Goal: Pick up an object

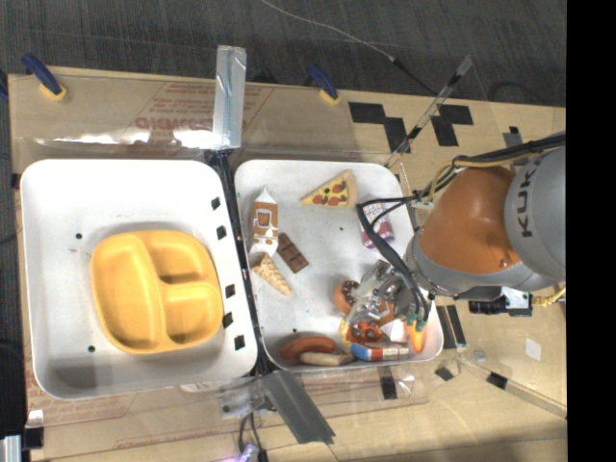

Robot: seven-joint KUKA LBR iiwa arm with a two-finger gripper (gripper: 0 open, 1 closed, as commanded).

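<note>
The right bin (327, 231) holds several toy foods: a pizza slice (331, 192), a small carton (265, 218), a chocolate bar (293, 253), an ice cream cone (272, 276), a hot dog (310, 350) and a jumble of small items (380, 340) at the front right corner. My gripper (378, 299) is low over that jumble, beside an orange piece (344, 295). The arm's grey and orange wrist (472, 234) covers the bin's right rim.
The left bin (58, 258) carries a yellow divided tray (154, 287). A black cable (371, 221) loops over the right bin's far right part. Cardboard and tape surround both bins.
</note>
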